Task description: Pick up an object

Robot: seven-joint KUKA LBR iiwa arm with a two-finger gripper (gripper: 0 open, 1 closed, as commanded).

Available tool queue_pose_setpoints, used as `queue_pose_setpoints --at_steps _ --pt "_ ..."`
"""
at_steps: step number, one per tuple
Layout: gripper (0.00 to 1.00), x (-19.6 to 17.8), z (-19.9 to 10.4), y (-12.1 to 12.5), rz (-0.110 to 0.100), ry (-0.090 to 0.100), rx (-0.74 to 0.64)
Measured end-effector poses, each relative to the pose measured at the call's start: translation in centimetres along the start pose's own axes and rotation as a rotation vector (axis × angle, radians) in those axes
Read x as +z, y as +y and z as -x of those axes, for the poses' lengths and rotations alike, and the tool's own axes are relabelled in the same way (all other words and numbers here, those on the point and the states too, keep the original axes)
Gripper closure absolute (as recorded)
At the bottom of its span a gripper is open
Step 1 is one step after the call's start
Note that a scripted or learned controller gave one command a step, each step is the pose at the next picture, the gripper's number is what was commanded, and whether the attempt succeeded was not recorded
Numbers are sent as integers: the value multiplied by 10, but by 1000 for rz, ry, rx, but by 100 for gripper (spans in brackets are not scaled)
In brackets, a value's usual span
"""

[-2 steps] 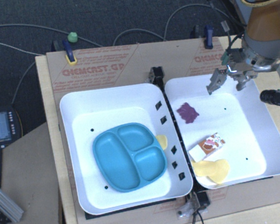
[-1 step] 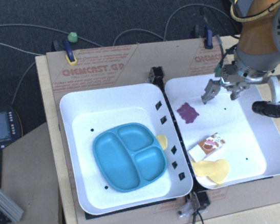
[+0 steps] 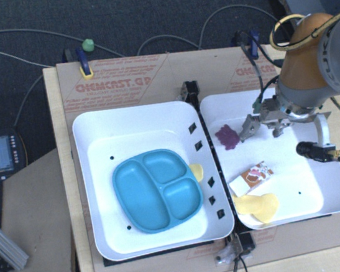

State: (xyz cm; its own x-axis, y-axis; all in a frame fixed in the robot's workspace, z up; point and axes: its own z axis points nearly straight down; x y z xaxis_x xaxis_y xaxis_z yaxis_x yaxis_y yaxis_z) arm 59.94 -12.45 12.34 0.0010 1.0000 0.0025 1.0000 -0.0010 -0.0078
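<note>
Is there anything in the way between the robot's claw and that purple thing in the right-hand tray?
Nothing visible stands between them. The gripper hangs just to the right of the purple object in the right bin, with only bare white floor between them. The small carton and the yellow object lie nearer the front edge, off that line.

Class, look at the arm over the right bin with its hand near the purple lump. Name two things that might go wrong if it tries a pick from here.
1. The purple lump is small and low, lying just beside the hand, so the hand may nudge it away rather than grip it.
2. The packet and the yellow piece lie close together near the right bin's front wall, so a reach there may disturb both.
</note>
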Motion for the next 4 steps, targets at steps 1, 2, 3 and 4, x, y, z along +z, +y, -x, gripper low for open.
queue_pose_setpoints --at_steps 1,2,3,4 --pt "0 41 -1 0 2 0 -1" --pt "100 27 -1 1 7 -1 -1" --pt "100 -21 3 -5 12 -3 0" --pt "100 -68 6 3 14 -4 -2"
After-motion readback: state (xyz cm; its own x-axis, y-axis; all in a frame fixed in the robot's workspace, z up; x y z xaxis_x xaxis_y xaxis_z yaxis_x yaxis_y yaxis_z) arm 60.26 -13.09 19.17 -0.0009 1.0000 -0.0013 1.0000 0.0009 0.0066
